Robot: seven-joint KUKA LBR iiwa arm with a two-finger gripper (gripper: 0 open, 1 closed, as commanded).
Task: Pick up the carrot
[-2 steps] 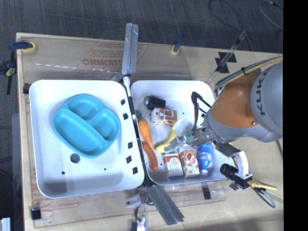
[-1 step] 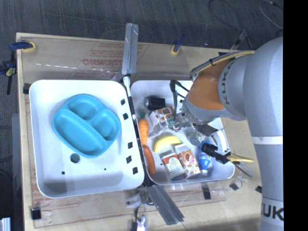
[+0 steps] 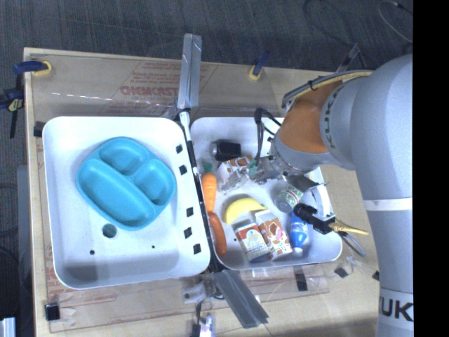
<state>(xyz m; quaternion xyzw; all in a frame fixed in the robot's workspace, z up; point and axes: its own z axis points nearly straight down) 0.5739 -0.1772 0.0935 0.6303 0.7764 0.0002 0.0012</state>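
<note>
Claw (image 3: 261,168) fingertips hidden behind wrist.

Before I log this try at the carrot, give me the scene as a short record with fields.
target: carrot, against the left wall of the right bin
gripper: low in the right bin, apart from the carrot
near carrot: yellow item, cartons
left bin: holds a blue divided tray

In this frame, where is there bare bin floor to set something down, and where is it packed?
Bare floor lies in the left bin, along its near edge and corner below the blue plate. The right bin is crowded: carrot, yellow piece, cartons and a black object lie close together, with the arm over its right side.
</note>
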